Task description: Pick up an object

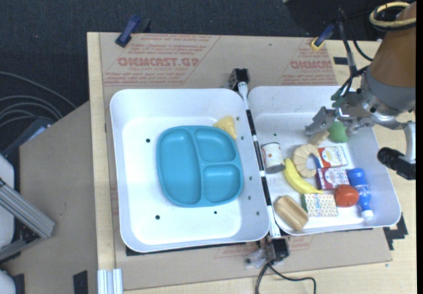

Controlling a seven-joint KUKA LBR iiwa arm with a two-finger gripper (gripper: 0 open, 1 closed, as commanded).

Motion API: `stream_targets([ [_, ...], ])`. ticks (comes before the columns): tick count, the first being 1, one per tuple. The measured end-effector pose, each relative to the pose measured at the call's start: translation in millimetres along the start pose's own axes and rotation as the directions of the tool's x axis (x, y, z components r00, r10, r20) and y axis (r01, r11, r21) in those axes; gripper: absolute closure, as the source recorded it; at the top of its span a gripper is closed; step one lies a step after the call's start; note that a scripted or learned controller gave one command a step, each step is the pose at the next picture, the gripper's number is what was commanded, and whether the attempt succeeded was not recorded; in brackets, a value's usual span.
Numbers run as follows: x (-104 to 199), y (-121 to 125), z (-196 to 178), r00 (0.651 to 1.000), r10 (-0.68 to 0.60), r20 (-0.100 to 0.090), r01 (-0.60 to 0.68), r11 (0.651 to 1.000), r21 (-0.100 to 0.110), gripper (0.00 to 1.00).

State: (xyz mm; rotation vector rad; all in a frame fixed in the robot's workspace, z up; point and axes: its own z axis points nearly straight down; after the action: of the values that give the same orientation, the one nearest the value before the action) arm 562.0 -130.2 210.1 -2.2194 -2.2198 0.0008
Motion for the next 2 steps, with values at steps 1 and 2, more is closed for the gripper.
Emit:
stream_targets([
  [1, -24, 54, 126, 1.000, 0.001, 0.001, -0.001, 1.000, -0.001, 0.00],
  [2, -25, 55, 115, 1.000, 0.001, 0.002, -0.001, 1.000, -0.005, 1.00],
])
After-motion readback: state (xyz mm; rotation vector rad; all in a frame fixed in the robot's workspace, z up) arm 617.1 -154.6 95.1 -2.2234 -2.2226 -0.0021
